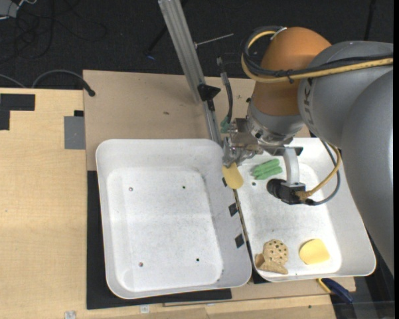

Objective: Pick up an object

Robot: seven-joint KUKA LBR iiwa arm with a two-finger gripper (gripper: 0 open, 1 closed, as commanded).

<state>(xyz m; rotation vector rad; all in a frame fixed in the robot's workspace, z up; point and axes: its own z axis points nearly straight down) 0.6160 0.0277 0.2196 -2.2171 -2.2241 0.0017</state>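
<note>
Light wood bench [26, 198], dark cabled floor [86, 25]

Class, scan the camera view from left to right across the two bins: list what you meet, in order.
Shallow white left bin → small pale yellow piece at the gripper → green ridged object → round tan speckled cookie-like object → yellow rounded block → right bin's outer rim.
</note>
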